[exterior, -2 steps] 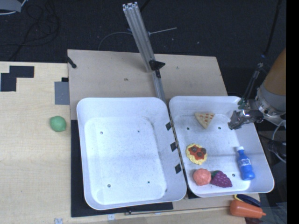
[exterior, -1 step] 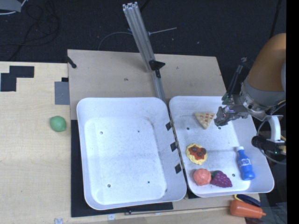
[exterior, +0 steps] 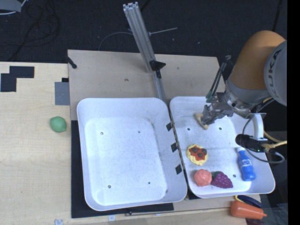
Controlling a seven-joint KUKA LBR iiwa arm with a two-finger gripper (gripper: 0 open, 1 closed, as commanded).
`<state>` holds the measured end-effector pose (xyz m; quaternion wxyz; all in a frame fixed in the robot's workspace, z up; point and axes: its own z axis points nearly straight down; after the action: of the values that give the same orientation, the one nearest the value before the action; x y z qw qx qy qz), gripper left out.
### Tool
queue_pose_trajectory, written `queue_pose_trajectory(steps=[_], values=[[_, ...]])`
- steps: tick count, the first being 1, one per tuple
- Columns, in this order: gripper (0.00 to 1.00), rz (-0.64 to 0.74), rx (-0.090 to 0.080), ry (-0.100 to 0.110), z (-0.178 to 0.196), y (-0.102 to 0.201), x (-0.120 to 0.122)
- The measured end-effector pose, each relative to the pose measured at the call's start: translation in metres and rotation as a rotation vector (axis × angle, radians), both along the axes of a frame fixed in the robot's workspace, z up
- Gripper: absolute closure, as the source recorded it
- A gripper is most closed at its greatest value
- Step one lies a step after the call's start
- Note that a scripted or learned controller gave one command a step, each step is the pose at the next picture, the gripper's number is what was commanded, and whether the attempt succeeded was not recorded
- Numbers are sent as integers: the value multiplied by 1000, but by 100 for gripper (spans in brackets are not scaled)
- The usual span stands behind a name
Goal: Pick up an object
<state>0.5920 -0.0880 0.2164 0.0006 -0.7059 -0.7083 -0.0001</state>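
Counter (exterior: 37,97) first: pale wood, carrying two white bins side by side. Left bin (exterior: 124,153) sits well apart from the action; right bin (exterior: 225,139) takes the arm (exterior: 255,67) reaching in from the right. Gripper (exterior: 209,114) is down at that bin's far end, directly over a small tan object (exterior: 202,121) that pokes out on its left, lower side, so the target lies right under the tool. Whether the fingers are apart or together I cannot tell. Nearer me in the same bin lie a blue bottle (exterior: 246,165), purple grapes (exterior: 222,179), a yellow and red toy (exterior: 197,154) and a pink fruit (exterior: 202,177), all well clear.
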Motion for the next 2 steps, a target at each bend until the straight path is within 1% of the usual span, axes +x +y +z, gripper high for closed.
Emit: queue_pose_trajectory(steps=[1,2], values=[[100,1,0,0,2,60,19],[100,-1,0,0,0,101,32]])
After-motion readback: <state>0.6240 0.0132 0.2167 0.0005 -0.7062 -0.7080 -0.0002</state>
